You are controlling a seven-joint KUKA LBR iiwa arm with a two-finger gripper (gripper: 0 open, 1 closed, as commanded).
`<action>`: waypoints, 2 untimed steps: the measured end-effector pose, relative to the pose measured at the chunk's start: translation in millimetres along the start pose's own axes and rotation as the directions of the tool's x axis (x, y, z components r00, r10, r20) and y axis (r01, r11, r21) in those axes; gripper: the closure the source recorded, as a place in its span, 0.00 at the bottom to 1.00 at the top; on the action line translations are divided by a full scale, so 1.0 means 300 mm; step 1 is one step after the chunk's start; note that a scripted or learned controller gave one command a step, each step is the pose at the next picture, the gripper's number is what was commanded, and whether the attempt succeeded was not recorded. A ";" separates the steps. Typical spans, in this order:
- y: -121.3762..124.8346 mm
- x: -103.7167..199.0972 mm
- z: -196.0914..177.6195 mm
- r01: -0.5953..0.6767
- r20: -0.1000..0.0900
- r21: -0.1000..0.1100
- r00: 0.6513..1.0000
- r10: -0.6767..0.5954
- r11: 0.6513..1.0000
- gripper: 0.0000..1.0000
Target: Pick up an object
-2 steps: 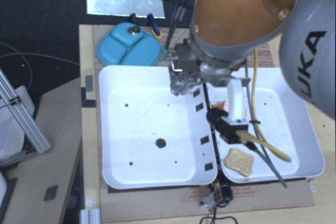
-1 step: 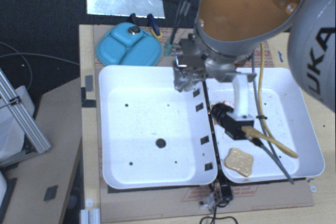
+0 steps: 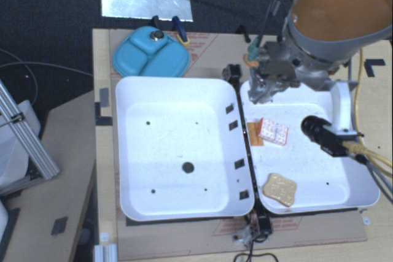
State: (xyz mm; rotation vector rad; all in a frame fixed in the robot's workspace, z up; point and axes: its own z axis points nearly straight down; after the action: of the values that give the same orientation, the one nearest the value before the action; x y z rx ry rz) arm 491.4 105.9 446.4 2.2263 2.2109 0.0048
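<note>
Inside, the right bin [image 3: 368,193] holds a cracker [image 3: 280,188] and packet [image 3: 273,131]; gripper [image 3: 263,90] state unclear.

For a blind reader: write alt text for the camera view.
A grey and orange arm hangs its gripper over the right bin, which holds a packet and a tan biscuit. A blue tray lies behind the left bin.

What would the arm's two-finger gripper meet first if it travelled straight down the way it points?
Probably the bare floor of the right shallow white bin, near its back-left corner. The gripper hangs beyond the small pink-and-white checked packet; depth is unclear.
</note>
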 end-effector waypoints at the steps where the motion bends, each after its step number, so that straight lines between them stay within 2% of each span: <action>1: -0.019 0.190 -0.007 0.015 -0.004 0.001 1.000 -0.015 1.000 1.00; 2: -0.014 0.032 -0.315 0.004 -0.004 -0.008 1.000 -0.004 1.000 1.00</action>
State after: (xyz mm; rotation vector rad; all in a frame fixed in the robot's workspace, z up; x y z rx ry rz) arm 486.8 115.7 540.8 2.2193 2.2138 0.0183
